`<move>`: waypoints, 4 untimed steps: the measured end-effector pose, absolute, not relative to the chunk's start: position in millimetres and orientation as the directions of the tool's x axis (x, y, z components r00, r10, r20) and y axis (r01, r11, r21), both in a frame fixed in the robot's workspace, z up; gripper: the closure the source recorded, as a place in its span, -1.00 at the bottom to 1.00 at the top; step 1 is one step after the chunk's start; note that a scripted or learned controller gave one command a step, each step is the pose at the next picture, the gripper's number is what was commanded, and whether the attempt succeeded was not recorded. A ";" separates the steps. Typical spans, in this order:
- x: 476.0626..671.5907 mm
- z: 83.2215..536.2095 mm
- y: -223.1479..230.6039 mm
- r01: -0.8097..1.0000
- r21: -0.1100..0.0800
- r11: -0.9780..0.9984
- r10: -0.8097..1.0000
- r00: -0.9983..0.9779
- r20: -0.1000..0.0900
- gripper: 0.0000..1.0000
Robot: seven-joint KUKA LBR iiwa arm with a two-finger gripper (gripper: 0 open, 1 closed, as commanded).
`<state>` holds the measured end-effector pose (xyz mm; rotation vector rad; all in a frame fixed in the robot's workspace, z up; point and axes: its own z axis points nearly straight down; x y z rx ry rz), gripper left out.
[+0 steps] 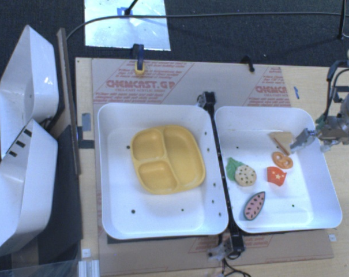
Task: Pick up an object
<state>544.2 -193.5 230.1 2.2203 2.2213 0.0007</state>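
The right bin [318,209] holds several toy foods. A tan wedge [281,139] lies near its far right, with an orange pretzel ring [282,160] and a red piece [276,176] just below it. A speckled cookie [246,175] rests on a green leaf [232,167], and a watermelon slice [254,205] lies nearest the front. My gripper [314,142] hangs over the bin's right rim, just right of the tan wedge. It is open, with nothing between its fingers.
The left bin [119,212] holds a yellow divided plate [167,158]. A black ridge [219,166] separates the two bins. White containers [24,154] are stacked off the bench at the left. The arm [347,97] comes in at the right edge.
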 end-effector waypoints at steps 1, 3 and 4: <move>546.5 187.3 -197.9 1.000 -0.002 0.000 1.000 0.000 0.000 -1.00; 544.5 105.3 -200.2 1.000 0.001 0.000 1.000 0.000 0.000 -1.00; 545.2 116.9 -200.5 1.000 0.003 0.000 1.000 0.000 -0.001 1.00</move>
